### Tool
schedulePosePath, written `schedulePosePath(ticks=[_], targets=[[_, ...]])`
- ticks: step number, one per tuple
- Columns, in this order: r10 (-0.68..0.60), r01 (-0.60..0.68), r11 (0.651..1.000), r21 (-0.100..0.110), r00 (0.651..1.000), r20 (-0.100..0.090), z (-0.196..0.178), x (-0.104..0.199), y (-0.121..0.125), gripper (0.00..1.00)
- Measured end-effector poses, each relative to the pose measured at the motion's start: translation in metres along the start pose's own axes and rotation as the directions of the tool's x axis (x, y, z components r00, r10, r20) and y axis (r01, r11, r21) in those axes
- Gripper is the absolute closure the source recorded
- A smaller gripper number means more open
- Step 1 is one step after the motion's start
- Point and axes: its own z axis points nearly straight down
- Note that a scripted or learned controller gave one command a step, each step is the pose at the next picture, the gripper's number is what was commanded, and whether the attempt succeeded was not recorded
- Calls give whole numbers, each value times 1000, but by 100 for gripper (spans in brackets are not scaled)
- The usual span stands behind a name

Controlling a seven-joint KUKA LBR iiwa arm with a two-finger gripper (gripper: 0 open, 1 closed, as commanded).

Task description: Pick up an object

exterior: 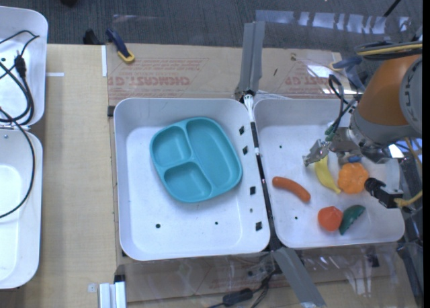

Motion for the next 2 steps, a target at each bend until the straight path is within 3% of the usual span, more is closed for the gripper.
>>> schedulePosePath(ticks=[1, 2], targets=[[4, -4, 1000, 1, 1000, 2, -9, -1, -1, 100], [2, -2, 1000, 1, 1000, 6, -127, 99, -5, 100]])
